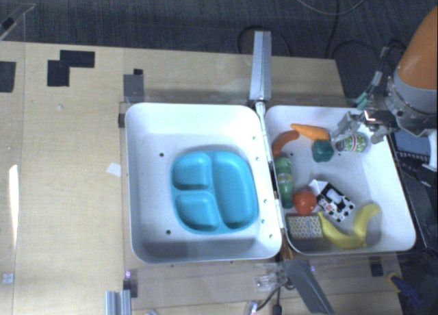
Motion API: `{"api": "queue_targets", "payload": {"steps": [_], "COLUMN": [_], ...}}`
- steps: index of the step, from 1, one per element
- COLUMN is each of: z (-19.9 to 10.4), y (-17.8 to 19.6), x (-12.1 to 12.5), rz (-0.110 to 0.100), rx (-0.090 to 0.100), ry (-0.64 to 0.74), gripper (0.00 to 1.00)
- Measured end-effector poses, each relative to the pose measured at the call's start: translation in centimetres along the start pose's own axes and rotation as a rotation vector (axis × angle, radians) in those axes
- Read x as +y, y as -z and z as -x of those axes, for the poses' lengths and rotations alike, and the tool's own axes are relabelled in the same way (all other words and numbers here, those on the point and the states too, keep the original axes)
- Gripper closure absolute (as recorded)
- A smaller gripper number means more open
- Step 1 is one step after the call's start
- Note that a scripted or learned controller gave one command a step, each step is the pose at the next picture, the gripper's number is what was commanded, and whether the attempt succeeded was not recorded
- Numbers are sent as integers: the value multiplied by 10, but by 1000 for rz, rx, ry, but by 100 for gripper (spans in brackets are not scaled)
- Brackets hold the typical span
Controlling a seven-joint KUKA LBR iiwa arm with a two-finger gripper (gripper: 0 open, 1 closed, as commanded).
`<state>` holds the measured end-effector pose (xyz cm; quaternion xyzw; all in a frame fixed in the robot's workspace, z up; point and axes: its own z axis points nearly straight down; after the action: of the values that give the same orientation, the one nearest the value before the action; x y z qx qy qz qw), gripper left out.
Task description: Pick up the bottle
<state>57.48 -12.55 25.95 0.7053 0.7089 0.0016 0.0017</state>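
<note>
Bench (61, 190): pale wood, bearing two white bins side by side.

Left bin (147, 170): the larger one, taken here as landmark. Inside it, centred, a blue divided tray (209, 190) with three compartments.

Right bin (393, 190): touching the left bin's right wall.

Arm (419, 74): grey with orange band, well to the right of the left bin, reaching over the right bin's far right corner.

Banana (349, 228): yellow, curved, far right of the left bin, at the right bin's near side.

Gripper (356, 135): over the far part of the right bin; fingers clamped on the bottle.

Bottle (349, 144): white with green label and teal cap, lying sideways between the fingers, cap pointing toward the left bin.

Green item (282, 180): lying along the wall shared with the left bin.

Carrot (309, 131): orange, far side of the right bin, between the left bin and the bottle.

Orange curved piece (282, 141): just right of the left bin's far right corner.

Black-and-white box (335, 201): between tomato and banana.

Sponge (304, 226): mesh-textured, just beside the left bin's near right corner.

Tomato (305, 201): red, just beyond the sponge.
</note>
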Motion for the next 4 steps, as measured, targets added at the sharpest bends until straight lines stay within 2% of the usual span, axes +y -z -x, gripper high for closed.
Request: {"api": "queue_targets", "payload": {"steps": [1, 2, 3, 4], "z": [-30, 12, 8, -14], "y": [-135, -170, -173, -173], "x": [42, 70, 85, 82], "rz": [21, 6, -13, -34], "rx": [-3, 14, 8, -1], "ry": [-12, -33, -19, 377], "gripper": [0, 0, 0, 0]}}
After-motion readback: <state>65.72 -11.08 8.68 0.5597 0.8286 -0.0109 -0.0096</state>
